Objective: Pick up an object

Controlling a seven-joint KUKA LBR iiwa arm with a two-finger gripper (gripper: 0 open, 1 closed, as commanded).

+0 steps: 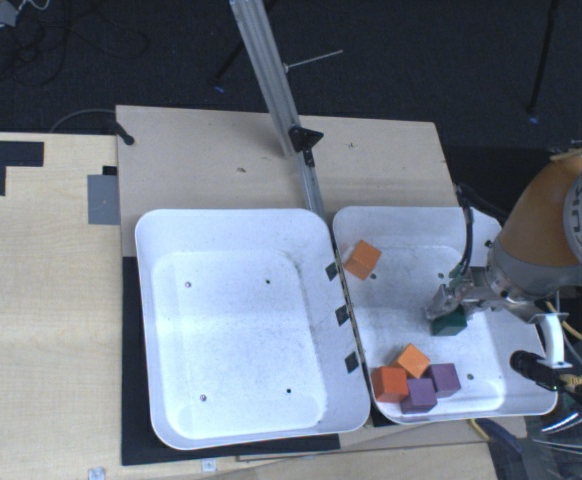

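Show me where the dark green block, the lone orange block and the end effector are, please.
dark green block point(451, 322): camera view, its visible top.
lone orange block point(362, 260): camera view, middle of its top face.
end effector point(449, 304): camera view, its tip above the green block.

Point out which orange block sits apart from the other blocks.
The orange block near the right bin's far left corner; the other two orange ones sit clustered with the purple blocks at the near edge.

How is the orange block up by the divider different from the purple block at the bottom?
The lone orange block sits apart, touching nothing; the purple block is packed against other blocks. The orange one lies near the right bin's far end, the purple one at its near rim. Both are small cubes.
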